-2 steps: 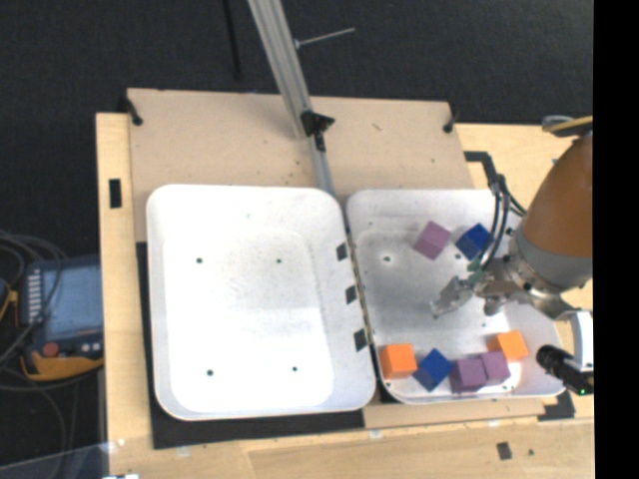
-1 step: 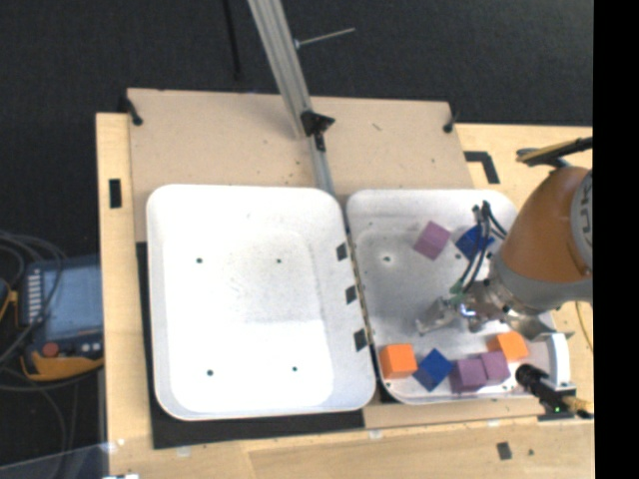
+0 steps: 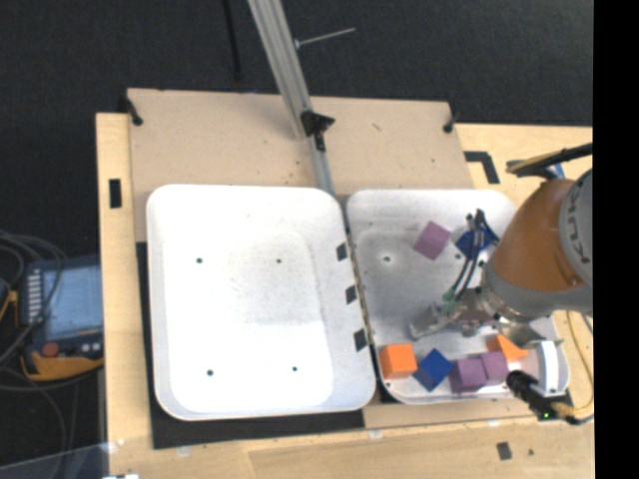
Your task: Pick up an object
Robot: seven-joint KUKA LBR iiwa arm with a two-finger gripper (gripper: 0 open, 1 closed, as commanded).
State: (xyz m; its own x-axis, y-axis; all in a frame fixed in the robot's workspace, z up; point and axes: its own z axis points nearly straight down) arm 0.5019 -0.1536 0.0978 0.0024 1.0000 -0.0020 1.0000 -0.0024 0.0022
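Blocks [image 3: 439,367] lie along the right bin's [image 3: 384,228] near edge, none lifted. Fingers [image 3: 431,320] hover just beyond them; whether spread I cannot tell.

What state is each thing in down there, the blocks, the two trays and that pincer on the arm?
Left bin: flat on the bench.
Right bin: flat, holding all the blocks.
Lone purple block: lying loose, apart from the others.
Orange block: resting by the near wall.
Blue block: resting, tilted cornerwise.
Purple pair: resting side by side.
Pincer: low in the right bin, gripping nothing visible.
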